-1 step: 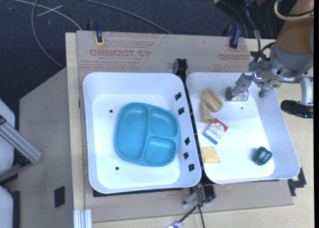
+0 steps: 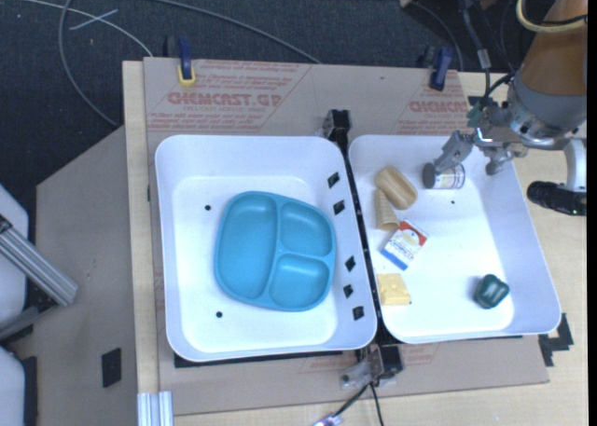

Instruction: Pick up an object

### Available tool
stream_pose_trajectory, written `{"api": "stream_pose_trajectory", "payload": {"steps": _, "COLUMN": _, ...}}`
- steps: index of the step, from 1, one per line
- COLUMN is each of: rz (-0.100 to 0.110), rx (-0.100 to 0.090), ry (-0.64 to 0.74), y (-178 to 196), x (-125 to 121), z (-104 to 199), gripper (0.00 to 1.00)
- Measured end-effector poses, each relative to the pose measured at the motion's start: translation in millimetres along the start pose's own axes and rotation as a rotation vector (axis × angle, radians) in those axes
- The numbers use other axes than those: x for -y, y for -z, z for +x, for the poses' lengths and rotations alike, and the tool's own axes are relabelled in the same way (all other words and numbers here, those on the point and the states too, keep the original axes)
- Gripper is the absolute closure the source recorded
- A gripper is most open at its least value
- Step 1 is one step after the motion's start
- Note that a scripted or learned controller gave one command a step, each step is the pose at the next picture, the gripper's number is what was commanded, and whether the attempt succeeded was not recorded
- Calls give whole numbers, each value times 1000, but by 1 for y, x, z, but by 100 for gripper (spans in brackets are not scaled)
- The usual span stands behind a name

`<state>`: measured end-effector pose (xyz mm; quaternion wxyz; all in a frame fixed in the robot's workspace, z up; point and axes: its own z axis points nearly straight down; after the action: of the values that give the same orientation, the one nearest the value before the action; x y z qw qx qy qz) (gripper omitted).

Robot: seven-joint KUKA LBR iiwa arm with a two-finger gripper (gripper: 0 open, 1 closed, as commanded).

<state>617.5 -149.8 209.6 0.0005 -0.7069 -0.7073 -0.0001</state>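
Blue tray [image 2: 274,252] in left bin [image 2: 177,228], hand [image 2: 446,175] above right bin [image 2: 522,238]

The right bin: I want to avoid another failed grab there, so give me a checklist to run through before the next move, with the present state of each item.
1. Tool over the right bin: ok, it sits above the bin's upper part.
2. Tool free of any load: ok, nothing shows between its tips.
3. A target close by: ok, the tan roll lies just to the tool's left.
4. Target clear of neighbours: not ok, the roll lies close above the small red, white and blue packet.
5. Easier option: ok, the green object lies alone near the bin's lower right.
6. Tool height above the floor: cannot tell.
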Motion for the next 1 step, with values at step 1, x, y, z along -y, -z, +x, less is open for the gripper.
{"api": "stream_pose_trajectory", "payload": {"steps": 1, "rz": 6, "rx": -2, "ry": 0, "y": -49, "x": 5, "z": 9, "gripper": 0}}
